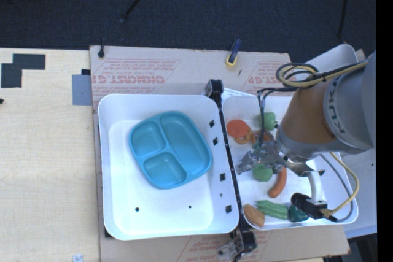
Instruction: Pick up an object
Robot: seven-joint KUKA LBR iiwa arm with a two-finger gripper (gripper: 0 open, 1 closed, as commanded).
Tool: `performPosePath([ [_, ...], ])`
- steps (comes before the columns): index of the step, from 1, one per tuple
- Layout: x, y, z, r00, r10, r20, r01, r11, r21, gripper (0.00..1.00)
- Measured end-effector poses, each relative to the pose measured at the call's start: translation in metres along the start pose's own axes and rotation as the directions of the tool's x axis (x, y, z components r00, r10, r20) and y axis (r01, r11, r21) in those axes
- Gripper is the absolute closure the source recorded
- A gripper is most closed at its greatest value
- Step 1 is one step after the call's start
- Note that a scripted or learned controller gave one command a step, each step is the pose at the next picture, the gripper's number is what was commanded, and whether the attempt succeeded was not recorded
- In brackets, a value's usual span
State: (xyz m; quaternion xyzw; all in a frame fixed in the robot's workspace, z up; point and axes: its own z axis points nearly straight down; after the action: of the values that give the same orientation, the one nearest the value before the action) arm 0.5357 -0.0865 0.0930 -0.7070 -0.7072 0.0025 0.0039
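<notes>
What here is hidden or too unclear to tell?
In the camera view:
right white bin, its right side under the grey and orange arm;
round green toy, partly covered by the pincer, contact unclear;
small green piece beside the arm, too small to identify.

two white bins point(123, 199), one blue plate point(169, 147)

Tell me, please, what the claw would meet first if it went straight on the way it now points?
Most likely the round green item right beneath the claw in the right bin, though depth is unclear from this slanted view; failing that, the bin floor.
</notes>
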Motion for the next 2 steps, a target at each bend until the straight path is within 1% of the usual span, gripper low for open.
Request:
performPosePath([
  [1,-0.002,0.000,-0.013,1.000,0.008,0.000,-0.008,1.000,-0.001,1.00],
  [2,0.000,0.000,-0.055,1.000,0.002,0.001,-0.002,1.000,-0.009,1.00],
])
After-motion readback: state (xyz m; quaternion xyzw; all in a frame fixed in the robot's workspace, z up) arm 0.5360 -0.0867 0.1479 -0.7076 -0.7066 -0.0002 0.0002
